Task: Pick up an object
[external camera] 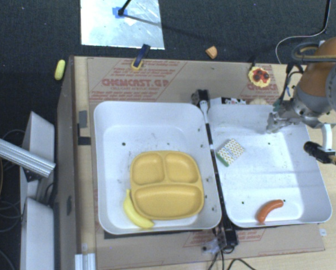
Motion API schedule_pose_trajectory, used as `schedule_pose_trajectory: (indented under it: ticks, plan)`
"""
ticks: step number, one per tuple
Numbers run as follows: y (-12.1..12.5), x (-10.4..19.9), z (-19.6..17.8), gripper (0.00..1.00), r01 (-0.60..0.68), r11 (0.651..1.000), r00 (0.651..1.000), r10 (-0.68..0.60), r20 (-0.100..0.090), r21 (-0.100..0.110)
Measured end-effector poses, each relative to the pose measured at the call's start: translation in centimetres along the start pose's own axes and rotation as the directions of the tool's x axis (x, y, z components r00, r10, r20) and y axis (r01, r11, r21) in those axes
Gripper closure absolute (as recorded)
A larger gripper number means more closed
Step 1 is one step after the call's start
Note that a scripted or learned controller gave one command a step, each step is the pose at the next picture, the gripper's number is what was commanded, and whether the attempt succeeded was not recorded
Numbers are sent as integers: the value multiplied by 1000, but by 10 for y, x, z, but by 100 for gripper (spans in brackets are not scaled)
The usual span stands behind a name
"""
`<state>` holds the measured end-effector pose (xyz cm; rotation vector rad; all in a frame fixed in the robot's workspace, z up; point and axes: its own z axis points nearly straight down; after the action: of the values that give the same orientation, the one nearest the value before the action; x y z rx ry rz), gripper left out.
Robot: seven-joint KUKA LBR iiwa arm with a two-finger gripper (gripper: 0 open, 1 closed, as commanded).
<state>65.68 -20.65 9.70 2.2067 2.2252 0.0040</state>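
The tabletop [157, 77] carries two shallow white bins side by side. In the right bin [303, 184] two small things lie well apart. Near its left wall sits a small flat square sponge [230, 151], turned at an angle so it reads as a diamond; its top is pale with a fine green speckled pattern and a darker green edge shows along its lower side. Down near the front edge lies a toy hot dog [269, 209], orange-red, slim and slightly curved, with rounded ends.

The left bin [117, 122] holds a yellow divided plate [167, 184] with three compartments, and a yellow banana [135, 212] lies against the plate's lower left rim, touching it.

The grey arm comes in from the right with its orange band high at the edge. The claw [277, 120] hangs over the back right part of the right bin, well away from both the sponge and the hot dog. It is small and partly masked by the wrist, so I cannot tell how it is set.
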Motion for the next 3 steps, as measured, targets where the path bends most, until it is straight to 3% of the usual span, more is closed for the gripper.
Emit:
schedule_pose_trajectory:
  ticks: [1,2,3]
  plan:
    - [-12,0,12,100,-6,1000,1000,6,-2,4]
    - [-10,4,-2,100,-4,1000,1000,4,-2,4]
    - [13,18,-19,100,-3,1000,1000,3,-2,3]
